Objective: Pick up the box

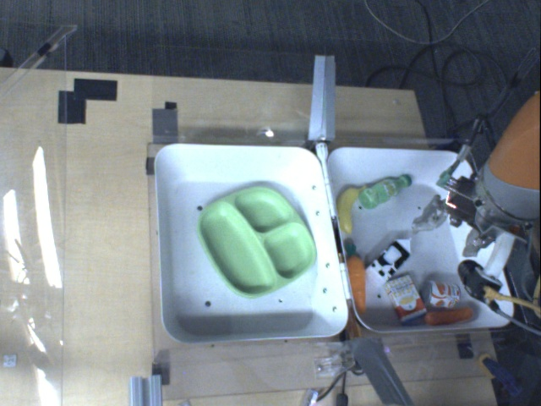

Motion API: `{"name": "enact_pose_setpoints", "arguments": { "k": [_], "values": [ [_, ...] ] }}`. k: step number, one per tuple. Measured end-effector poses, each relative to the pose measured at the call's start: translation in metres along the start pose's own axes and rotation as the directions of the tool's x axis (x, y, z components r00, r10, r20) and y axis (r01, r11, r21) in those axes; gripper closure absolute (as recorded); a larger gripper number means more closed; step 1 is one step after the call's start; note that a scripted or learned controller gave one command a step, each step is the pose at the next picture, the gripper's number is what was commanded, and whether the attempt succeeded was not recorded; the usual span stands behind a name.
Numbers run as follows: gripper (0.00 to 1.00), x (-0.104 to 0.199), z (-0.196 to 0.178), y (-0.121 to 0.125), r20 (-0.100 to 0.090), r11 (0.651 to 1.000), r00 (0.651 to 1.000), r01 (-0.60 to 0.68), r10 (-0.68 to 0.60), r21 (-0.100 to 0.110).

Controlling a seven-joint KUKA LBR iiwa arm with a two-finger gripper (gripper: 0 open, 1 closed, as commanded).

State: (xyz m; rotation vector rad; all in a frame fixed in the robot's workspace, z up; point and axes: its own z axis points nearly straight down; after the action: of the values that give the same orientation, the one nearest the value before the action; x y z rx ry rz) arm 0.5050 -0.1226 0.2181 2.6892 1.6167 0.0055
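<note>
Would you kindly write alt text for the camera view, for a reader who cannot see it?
The grey arm's claw hangs over the right bin, above a small box, a green bottle, a banana and a carrot. The left bin holds a green divided tray.

A small white-and-orange printed cardboard box (404, 297) lies flat and slightly askew near the right bin's front edge

Pale green three-compartment plastic plate (256, 240) in the left white shallow bin (182, 311), right white bin (372, 169) held a clear green bottle (382, 191), yellow banana (347, 210), black-and-white block (390, 256), orange carrot (357, 282), red-and-white printed box (404, 295).
</note>
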Motion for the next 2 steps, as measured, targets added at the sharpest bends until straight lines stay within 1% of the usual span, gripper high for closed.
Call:
{"name": "enact_pose_setpoints", "arguments": {
  "k": [1, 2],
  "values": [
    [0.00, 0.0138, 0.1094, -0.0231, -0.001, 0.990, 0.990, 0.142, -0.142, 0.000],
    [0.00, 0.0137, 0.1096, -0.0232, -0.001, 0.990, 0.990, 0.142, -0.142, 0.001]
  ]
}}
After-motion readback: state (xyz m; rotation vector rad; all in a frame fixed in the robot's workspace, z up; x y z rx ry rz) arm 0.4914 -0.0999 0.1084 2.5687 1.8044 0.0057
